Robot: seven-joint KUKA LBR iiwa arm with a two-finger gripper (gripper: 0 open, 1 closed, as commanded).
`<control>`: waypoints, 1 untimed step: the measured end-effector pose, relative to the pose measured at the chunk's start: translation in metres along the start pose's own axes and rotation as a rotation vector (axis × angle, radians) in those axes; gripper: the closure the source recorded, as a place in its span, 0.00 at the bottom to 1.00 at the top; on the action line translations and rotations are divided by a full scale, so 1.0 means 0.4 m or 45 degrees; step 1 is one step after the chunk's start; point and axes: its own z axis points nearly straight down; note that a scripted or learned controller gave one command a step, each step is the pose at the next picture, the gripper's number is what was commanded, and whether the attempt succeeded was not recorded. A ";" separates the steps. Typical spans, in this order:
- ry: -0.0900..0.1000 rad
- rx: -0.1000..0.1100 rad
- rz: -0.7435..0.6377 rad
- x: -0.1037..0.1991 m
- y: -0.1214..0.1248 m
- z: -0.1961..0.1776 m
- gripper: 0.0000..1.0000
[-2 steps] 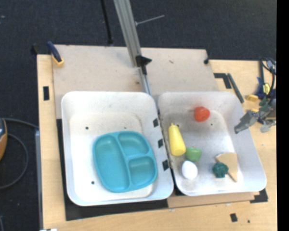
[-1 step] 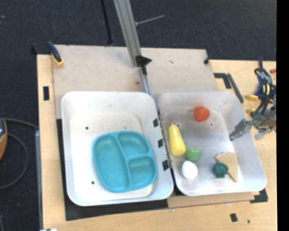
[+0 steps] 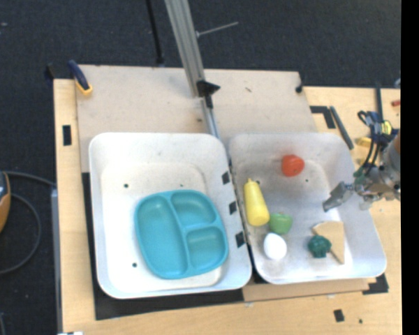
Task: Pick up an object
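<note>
Objects for picking all sit in the right bin (image 3: 349, 257): orange-red ball (image 3: 292, 165) toward the far side, yellow bottle-shaped piece (image 3: 255, 202) along the left wall, green item (image 3: 281, 222) touching the yellow one's lower end, white egg-shaped item (image 3: 274, 246) just in front of those two, dark green broccoli-like piece (image 3: 319, 246) lying against a tan wedge (image 3: 333, 237) near the front right corner.

Left bin (image 3: 112, 159) holds a teal divided plate (image 3: 181, 233), three compartments, sitting toward its front half.

Arm comes in from the right edge at the right bin's right wall. Gripper (image 3: 335, 199) is over the right side of that bin, just above the tan wedge and apart from it. One grey finger is visible, angled down-left; jaws state: cannot tell from this angle, and I see nothing between them.

Desk (image 3: 146, 103) is tan board. Aluminium post (image 3: 185, 37) rises from behind the bins. Yellow-blue clamp (image 3: 79, 77) on far left corner.
</note>
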 end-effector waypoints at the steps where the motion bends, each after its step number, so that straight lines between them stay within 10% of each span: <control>1: 0.002 0.002 0.003 0.008 0.016 0.151 0.00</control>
